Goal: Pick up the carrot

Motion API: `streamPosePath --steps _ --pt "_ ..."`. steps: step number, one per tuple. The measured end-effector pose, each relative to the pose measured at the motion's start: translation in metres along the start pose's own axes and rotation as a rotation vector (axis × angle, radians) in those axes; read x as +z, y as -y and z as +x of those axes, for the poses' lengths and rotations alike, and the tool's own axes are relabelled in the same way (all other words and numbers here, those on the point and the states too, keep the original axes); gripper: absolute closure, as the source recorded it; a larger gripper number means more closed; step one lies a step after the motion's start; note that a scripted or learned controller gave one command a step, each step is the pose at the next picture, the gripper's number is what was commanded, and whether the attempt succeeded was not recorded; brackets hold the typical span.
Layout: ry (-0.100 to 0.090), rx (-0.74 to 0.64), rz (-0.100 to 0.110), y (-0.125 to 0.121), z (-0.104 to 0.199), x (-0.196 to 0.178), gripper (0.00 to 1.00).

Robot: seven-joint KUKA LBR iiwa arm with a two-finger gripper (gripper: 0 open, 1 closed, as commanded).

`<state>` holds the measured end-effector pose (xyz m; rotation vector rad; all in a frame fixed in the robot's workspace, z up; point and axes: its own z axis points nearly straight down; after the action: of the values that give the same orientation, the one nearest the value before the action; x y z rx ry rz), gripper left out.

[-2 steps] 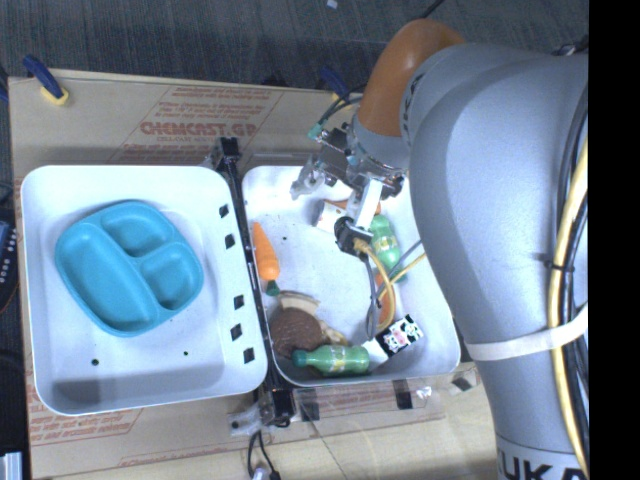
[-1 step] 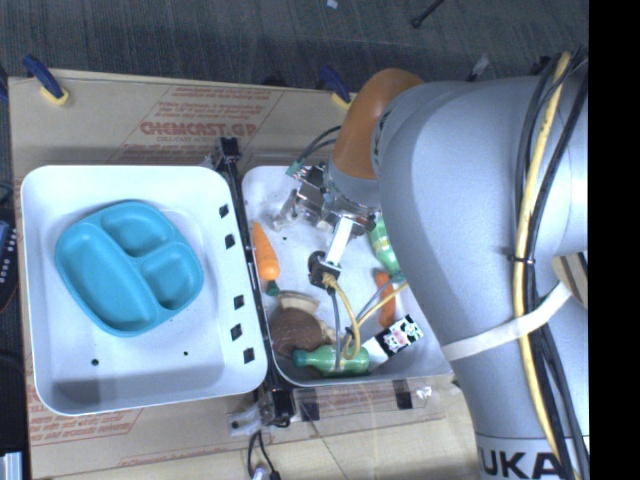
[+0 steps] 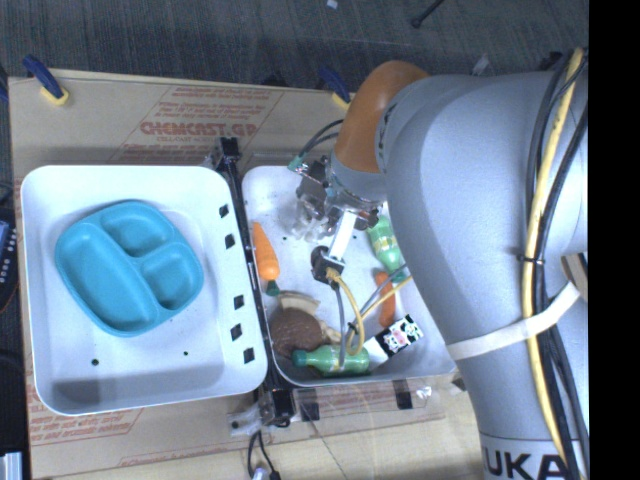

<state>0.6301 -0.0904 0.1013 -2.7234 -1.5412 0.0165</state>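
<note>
So the grey arm [image 3: 480, 218] hogs the whole 3 o'clock side of the view, smooth metal shell with an orange band [image 3: 372, 108] up near 12, and it hangs right over the right bin [image 3: 262, 183]. The left bin [image 3: 40, 268] is a shallow white plastic tub with rounded corners, and sitting in it is a glossy blue divided plate [image 3: 128, 265] with three compartments (lots of bare white floor around it, especially toward 6 o'clock). The right bin is way more cramped. The carrot [image 3: 265, 251] lies along that bin's 9 o'clock wall, just beside the rim, long axis running roughly 12 to 6, fat end toward 6 and the thin tip toward 12. It's smooth, orange, tapered. There's open floor on its 3 o'clock side, between it and the gripper [image 3: 318, 213], which sits near the 12 o'clock end of the bin; honestly can't tell whether its pincer is open or closed from here. Down at 6 there's a brown roundish lump [image 3: 293, 330], a green bottle [image 3: 335, 361] lying flat, and a small black-and-white cow-patterned item [image 3: 400, 336].
</note>
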Motion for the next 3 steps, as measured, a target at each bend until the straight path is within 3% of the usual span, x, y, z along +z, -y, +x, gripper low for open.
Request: streamPosePath --steps 1,2,3 --pt "0.0 -0.002 0.001 0.0 0.0 0.0 0.0" --pt "0.002 0.188 -0.003 0.04 -0.031 0.012 0.0" --pt "-0.003 0.368 -0.008 0.109 -0.009 -0.09 0.0"
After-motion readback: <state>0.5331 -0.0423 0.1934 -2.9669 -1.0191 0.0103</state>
